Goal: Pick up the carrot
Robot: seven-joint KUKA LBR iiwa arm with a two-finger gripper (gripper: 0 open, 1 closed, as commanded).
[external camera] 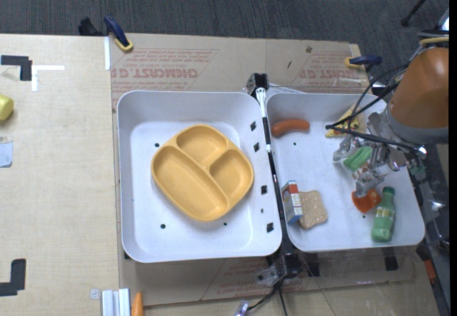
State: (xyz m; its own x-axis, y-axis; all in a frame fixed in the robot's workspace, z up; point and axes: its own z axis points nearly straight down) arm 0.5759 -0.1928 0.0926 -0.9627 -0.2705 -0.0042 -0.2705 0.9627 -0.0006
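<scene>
Two shallow white bins sit side by side on the desk: the left bin (128, 186) carries one yellow divided plate (203, 171) with three compartments, while the right bin (314, 165) carries six small items. Those are one sausage (290, 126), one slice of bread (312, 209), one small carton (290, 202), one green bottle (383, 216), one green piece (357, 158) and one orange-red piece (366, 200). Two blue clamps (118, 33) grip the cardboard's far edge, and one yellow object (5, 108) lies at the far left.
</scene>
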